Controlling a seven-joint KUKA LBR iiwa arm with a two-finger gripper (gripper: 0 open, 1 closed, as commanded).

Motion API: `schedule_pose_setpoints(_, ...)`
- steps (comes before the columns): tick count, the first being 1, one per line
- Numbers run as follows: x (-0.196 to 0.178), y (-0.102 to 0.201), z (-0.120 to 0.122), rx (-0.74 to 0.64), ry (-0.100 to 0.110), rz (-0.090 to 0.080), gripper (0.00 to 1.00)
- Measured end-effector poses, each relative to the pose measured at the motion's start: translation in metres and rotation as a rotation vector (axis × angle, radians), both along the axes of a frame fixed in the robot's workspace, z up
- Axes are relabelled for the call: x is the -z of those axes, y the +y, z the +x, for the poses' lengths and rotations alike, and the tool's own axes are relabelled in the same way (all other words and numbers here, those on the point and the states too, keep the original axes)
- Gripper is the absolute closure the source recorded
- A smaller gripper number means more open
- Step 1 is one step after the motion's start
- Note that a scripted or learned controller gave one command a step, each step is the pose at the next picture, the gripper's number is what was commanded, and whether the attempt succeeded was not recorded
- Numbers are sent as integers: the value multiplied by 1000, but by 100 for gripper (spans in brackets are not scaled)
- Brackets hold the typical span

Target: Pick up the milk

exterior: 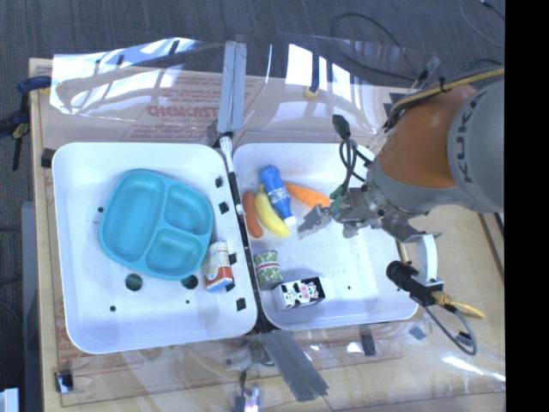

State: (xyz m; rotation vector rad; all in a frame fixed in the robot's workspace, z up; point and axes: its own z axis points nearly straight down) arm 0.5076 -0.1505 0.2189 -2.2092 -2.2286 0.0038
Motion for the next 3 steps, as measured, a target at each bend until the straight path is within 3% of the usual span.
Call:
schedule_pose_setpoints(1, 125, -8, -31, 160, -12, -14, 0)
schedule_pose_setpoints(2, 126, -51, -30, 40, -7, -1, 0)
schedule_pose_setpoints(3, 128, 12, 46, 261, 0, 0, 0)
